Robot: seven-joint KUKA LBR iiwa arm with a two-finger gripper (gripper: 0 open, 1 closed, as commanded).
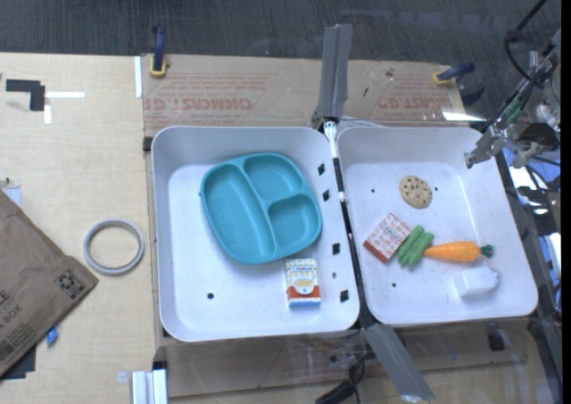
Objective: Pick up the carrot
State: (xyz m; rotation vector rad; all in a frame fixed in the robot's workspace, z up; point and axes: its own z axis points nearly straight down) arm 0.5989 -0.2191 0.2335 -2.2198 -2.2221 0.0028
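The carrot (453, 251) is orange with a green stem end pointing right. It lies flat in the lower part of the right bin (446, 151). Its tip touches a green pea pod (414, 245) on its left. A small white block (477, 282) lies just below and to the right of the carrot, apart from it.
In the right bin, a red-and-white checkered packet (387, 237) rests beside the pea pod, and a cookie (415, 191) lies above them. The left bin (178, 242) holds a teal divided plate (260, 207) and a small carton (303, 283). Cables and a metal frame (526, 117) crowd the right edge.
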